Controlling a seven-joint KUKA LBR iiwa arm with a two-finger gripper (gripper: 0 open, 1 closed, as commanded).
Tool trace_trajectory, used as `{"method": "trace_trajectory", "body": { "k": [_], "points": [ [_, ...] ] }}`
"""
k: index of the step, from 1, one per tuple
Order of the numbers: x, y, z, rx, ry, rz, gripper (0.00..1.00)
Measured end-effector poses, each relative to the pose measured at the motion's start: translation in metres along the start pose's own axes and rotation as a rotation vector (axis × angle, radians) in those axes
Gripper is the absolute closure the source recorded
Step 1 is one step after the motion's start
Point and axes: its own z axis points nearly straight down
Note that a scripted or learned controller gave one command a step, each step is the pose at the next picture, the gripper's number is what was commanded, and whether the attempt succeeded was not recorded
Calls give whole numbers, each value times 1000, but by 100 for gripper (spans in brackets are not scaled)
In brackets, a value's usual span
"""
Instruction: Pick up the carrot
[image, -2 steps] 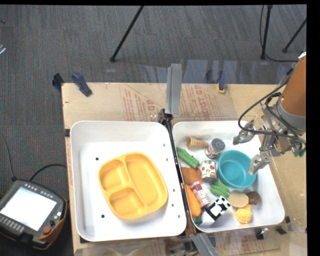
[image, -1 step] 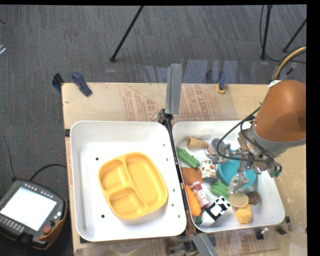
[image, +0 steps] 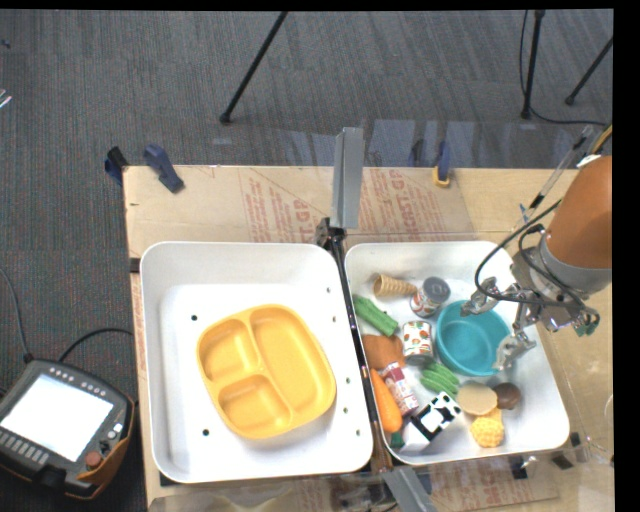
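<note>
The carrot (image: 386, 402) is a long orange piece lying along the left wall of the right bin (image: 460, 255), near the front, beside a small red-labelled bottle (image: 401, 388). A shorter brown-orange piece (image: 379, 351) lies just behind it. My gripper (image: 513, 338) hangs over the right rim of a teal bowl (image: 468, 341), well to the right of the carrot and apart from it. Nothing is seen held in it.
The right bin is crowded: a cone (image: 393, 287), two small cans (image: 433, 296) (image: 417, 340), green vegetables (image: 375, 316) (image: 438, 378), a black-and-white cube (image: 435, 416), corn (image: 487, 432) and a beige disc (image: 478, 400). A yellow divided plate (image: 265, 370) lies in the left bin (image: 180, 290).
</note>
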Motion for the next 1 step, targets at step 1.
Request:
{"method": "trace_trajectory", "body": {
  "k": [1],
  "points": [
    [-5,2,-14,2,-10,-6,100]
  ]
}}
